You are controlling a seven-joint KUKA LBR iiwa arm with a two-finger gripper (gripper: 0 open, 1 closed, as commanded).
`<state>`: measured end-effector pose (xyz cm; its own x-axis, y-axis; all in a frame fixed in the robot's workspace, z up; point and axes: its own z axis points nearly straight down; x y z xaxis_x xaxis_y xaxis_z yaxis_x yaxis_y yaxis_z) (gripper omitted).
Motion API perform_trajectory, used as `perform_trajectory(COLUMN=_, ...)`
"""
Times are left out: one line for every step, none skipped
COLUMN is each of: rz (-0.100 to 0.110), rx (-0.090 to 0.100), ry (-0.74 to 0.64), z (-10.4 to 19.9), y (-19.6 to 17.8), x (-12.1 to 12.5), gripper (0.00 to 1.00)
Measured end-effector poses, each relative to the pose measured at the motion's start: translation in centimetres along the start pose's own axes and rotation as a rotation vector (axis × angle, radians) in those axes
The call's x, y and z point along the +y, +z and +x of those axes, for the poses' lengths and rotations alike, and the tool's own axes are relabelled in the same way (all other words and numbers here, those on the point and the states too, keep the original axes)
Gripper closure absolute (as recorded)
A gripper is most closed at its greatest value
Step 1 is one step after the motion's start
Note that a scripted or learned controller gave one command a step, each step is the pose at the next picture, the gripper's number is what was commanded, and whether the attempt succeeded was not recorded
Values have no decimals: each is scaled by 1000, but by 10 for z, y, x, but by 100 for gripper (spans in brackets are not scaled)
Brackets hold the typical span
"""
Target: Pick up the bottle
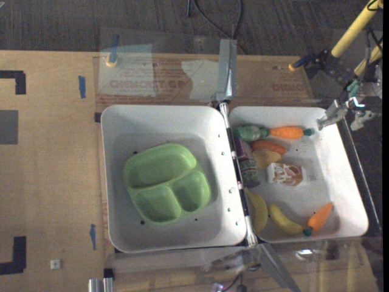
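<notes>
A small dark green bottle [251,132] lies on its side at the back left of the right bin [355,181], its end touching an orange carrot [287,132]. The gripper [338,112] hangs over the right bin's back right corner, well to the right of the bottle and apart from it. Nothing shows between it and the bin floor.
The right bin also holds a dark purple-and-green item [248,168] along its left wall, an orange piece [268,146], a small carton [285,174], two bananas [285,221] and a second carrot [320,216]. A green divided plate [167,182] lies in the left bin [121,132].
</notes>
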<state>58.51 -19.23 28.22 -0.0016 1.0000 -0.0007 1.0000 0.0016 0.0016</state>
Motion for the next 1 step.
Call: perform_trajectory(rz=1, rx=1, ry=-5, z=-16, y=151, x=20, gripper=0)
